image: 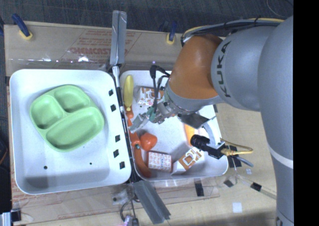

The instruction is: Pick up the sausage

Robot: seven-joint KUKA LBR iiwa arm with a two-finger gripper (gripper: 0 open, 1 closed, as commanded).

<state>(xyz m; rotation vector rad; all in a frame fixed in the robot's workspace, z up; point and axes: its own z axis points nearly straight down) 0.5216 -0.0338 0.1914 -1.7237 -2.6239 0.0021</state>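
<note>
Bins [15,120] of shallow white plastic stand side by side on the bench, their inner walls touching along a central divider. The left bin holds a green divided plate [67,116], with bare floor around it, widest toward the near wall. The right bin [222,168] is crowded and largely covered by the arm, leaving little open floor.

The sausage [138,164], orange-red, lies in the near left corner of the right bin, tight against the divider wall. Its long axis runs roughly along that wall, and its near end curves toward the bin's front edge. A printed carton [159,160] sits just beside it, and a rounded orange piece [147,141] lies at its far end.

The gripper [147,117] hangs over the left part of the right bin, near the divider and apart from the sausage; whether it is spread or closed cannot be told. A banana [128,92] lies along the divider farther back, with a small printed box [145,95] next to it.
</note>
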